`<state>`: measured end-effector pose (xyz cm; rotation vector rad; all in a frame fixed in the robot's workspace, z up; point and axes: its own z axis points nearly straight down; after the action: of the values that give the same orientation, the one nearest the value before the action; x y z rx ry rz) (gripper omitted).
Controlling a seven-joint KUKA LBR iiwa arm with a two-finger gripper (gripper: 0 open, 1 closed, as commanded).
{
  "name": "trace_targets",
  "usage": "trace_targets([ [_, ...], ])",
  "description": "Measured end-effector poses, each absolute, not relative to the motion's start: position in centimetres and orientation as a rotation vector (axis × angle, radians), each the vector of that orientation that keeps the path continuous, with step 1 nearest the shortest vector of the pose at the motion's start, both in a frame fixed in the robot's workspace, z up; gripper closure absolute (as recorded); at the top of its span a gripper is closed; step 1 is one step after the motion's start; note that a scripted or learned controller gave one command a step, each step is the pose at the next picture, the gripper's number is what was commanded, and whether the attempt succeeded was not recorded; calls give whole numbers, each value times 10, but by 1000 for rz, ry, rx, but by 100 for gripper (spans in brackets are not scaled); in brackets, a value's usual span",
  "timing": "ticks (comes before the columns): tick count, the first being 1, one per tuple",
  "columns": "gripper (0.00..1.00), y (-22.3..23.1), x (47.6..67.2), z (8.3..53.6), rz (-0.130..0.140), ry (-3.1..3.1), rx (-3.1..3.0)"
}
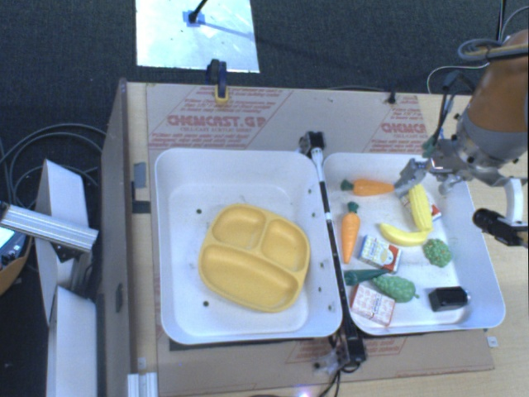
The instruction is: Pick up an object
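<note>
Down at the front of the right bin lies a small red and white card, with a black block near it by the front rim. Just behind the card sits a bumpy green veggie. A little box lies next, and a carrot points along the wall between the bins. A banana curves in the middle, with a corn cob touching it from behind. A green broccoli sits to the banana's side. Another carrot lies at the back. The gripper hangs over the corn's far end, and its two fingers are spread apart with nothing between them. A yellow tray with three parts fills the left bin.
</note>
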<state>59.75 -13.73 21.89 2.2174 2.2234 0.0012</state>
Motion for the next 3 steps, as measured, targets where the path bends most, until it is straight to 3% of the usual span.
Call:
trace_targets([
  [1, 0, -182, 617, 176, 1, 2218, 2218],
  [2, 0, -190, 597, 84, 3, 2213, 2212],
  [3, 100, -191, 601, 102, 8, 2210, 2207],
])
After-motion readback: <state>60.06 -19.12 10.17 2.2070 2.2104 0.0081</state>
